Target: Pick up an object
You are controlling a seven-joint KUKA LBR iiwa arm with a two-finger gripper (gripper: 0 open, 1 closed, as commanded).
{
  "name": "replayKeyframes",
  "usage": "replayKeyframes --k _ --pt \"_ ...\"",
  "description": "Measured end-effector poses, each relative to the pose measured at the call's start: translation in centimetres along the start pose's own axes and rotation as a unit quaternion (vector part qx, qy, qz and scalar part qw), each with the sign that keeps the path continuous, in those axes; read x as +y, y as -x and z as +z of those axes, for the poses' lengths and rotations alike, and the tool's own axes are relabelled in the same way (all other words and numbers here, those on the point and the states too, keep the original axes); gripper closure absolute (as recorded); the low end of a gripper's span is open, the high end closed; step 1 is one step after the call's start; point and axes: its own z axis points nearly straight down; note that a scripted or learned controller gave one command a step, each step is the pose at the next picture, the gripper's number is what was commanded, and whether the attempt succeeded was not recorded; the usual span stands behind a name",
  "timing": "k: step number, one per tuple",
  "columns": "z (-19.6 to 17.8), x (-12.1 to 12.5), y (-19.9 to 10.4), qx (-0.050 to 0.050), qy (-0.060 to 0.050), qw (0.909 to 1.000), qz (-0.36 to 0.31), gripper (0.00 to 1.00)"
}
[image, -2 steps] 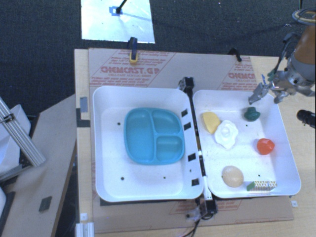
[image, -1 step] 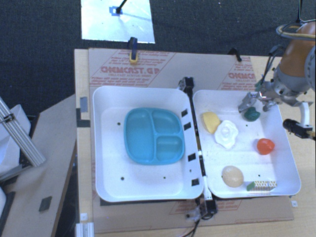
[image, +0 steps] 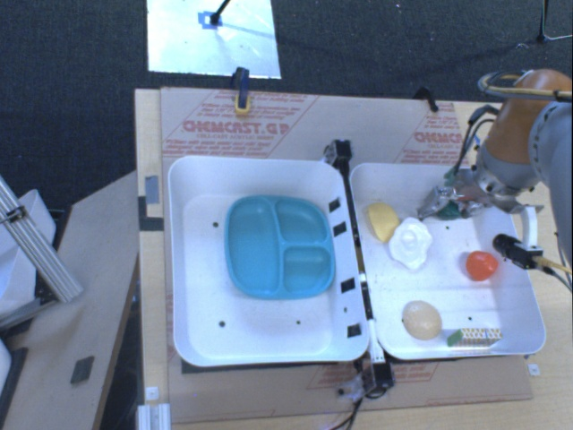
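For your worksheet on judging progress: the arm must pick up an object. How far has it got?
Done: the arm has reached into the right bin. In hand: the gripper hangs low near the yellow piece and white piece, gripping nothing visibly. Left: grasping and lifting; red ball and beige egg lie untouched.

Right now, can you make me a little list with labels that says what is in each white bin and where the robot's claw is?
Left bin: a blue plastic divided plate, lying flat.
Right bin: a yellow lemon-shaped toy, a white crumpled lump, a red-orange tomato-like ball, a tan egg-shaped toy, a small green and white block.
Gripper: low over the right bin's far side, beside the yellow toy and the white lump.
Held: nothing seen between its fingers.
Arm: grey with an orange band, at the right.
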Motion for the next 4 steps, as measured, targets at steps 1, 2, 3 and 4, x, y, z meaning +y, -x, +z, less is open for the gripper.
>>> replayKeyframes --k 1,2,3,4 --pt "-0.2 0.1 0.0 0.0 0.001 1.0 0.0 0.0" --pt "-1.4 0.2 0.0 -0.001 0.003 1.0 -0.001 1.0" --pt "-7.5 -0.4 0.0 -0.001 0.003 1.0 0.002 1.0" --pt "-12.9 -0.3 0.0 -0.001 0.003 1.0 0.001 1.0"
